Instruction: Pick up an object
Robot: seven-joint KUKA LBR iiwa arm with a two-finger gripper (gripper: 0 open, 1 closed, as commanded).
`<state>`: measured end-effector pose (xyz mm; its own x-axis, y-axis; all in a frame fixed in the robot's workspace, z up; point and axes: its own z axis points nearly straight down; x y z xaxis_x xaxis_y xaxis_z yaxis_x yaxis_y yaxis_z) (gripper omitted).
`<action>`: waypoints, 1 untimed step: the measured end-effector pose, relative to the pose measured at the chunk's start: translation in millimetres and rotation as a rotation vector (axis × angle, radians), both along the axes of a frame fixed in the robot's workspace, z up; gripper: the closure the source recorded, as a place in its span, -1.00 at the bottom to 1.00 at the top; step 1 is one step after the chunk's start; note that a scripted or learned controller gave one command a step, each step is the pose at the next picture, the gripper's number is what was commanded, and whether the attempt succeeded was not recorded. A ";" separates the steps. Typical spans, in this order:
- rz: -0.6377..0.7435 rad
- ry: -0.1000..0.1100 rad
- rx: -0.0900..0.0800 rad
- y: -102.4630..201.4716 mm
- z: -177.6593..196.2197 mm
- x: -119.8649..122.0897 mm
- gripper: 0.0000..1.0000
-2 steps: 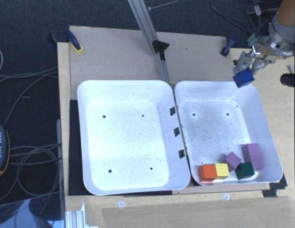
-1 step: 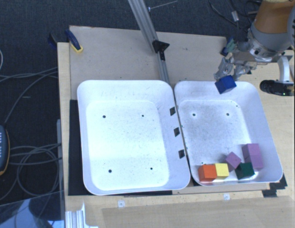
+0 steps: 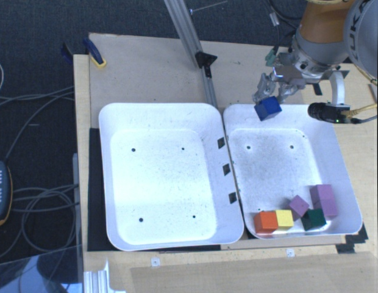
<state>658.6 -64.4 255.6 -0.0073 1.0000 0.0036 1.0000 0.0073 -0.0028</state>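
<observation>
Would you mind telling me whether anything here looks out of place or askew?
Only the blue block stands out: it hangs tilted below the gripper, above the right bin's far rim. The other blocks huddle in that bin's near corner.

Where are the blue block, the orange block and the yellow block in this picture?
blue block (image 3: 268,108): camera view, on its front face.
orange block (image 3: 266,221): camera view, on its top face.
yellow block (image 3: 284,218): camera view, on its top face.

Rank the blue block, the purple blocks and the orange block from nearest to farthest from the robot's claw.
1. Blue block: at the gripper, above the right bin's far edge.
2. Purple blocks: near right corner.
3. Orange block: near edge, leftmost of the cluster.
</observation>
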 end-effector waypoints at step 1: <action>0.000 0.000 0.000 57.0 3.8 -6.2 1.00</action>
